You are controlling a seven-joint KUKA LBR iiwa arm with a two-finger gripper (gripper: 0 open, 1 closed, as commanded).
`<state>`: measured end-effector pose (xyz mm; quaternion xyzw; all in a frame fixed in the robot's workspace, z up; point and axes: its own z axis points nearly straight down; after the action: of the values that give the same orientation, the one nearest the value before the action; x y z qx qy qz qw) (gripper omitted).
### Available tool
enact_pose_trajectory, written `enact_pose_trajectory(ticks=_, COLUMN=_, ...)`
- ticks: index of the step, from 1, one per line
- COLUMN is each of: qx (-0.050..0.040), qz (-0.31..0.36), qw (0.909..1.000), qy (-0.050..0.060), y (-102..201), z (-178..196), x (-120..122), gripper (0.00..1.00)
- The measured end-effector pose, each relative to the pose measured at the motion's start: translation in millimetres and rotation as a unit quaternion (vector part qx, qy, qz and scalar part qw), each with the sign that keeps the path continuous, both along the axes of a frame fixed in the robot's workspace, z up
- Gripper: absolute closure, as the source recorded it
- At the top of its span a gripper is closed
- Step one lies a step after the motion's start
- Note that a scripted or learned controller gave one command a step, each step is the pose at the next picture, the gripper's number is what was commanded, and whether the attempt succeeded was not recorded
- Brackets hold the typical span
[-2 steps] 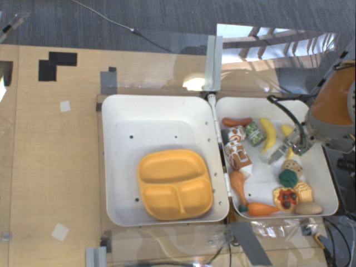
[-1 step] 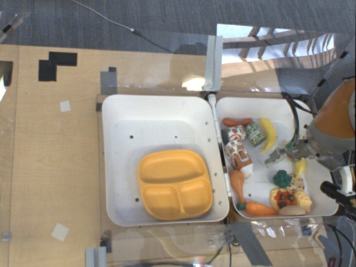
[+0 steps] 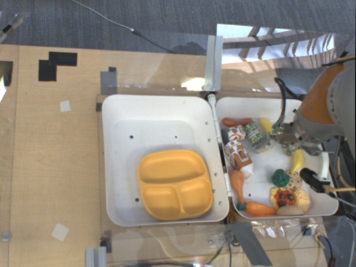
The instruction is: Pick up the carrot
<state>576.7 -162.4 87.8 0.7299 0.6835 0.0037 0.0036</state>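
Two orange carrot-shaped pieces lie at the near-left corner of the right bin (image 3: 328, 204). One carrot (image 3: 260, 208) lies flat along the front wall. The other orange piece (image 3: 238, 185) runs lengthwise beside the left wall. My gripper (image 3: 287, 136) hangs over the far right part of this bin, beyond a yellow banana (image 3: 297, 161), well away from both orange pieces. Nothing shows between its fingers.
The right bin also holds a red sausage (image 3: 237, 121), a printed box (image 3: 238, 149), a green packet (image 3: 256, 133), a broccoli piece (image 3: 280, 177) and a pizza slice (image 3: 289, 197). In the left bin (image 3: 122, 121) sits a yellow divided plate (image 3: 174, 183).
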Motion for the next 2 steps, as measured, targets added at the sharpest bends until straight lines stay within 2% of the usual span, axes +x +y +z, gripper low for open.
enact_pose_trajectory(ticks=1, qx=-0.0003, qz=0.054, qw=0.9986, qy=0.001, y=53.5, z=58.7, x=-60.5, gripper=0.0)
enact_pose_trajectory(ticks=2, qx=-0.0036, qz=0.013, qw=0.9998, qy=-0.013, y=48.8, z=27.4, x=-71.2, gripper=0.0)
